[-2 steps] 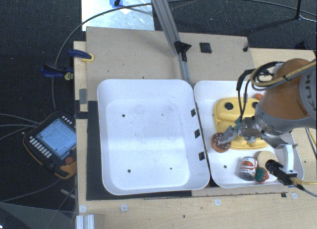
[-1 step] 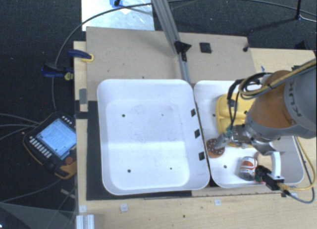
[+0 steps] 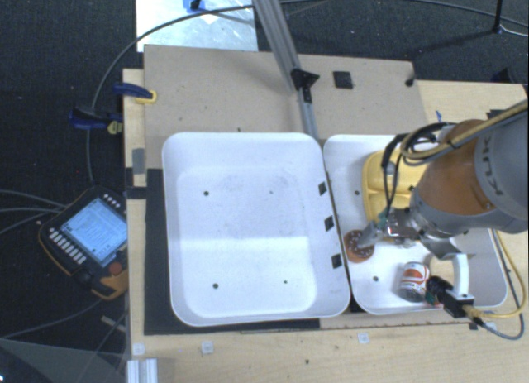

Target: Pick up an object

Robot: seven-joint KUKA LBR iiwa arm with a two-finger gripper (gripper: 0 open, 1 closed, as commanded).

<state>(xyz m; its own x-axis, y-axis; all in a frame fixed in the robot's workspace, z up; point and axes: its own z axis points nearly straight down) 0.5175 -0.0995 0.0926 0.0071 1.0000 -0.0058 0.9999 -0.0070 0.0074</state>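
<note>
Three objects lie in the right bin [image 3: 343, 158]. A yellow item [image 3: 374, 181] lies at the back, partly hidden under the arm. A small brown round piece [image 3: 358, 247] rests near the bin's left wall. Toward the front lies a small white and red can-like object [image 3: 412, 280]. My gripper [image 3: 377, 234] reaches in from the right and hangs low, just right of the brown piece and at the yellow item's front edge. The grey and orange wrist [image 3: 459, 187] covers the rest of the bin's right half.
The left bin [image 3: 248, 140] sits beside the right one, with a row of black clips [image 3: 329, 224] along the shared wall. A slanted metal pole [image 3: 279, 30] crosses the back of the bench. A teach pendant [image 3: 87, 236] lies off the bench at left.
</note>
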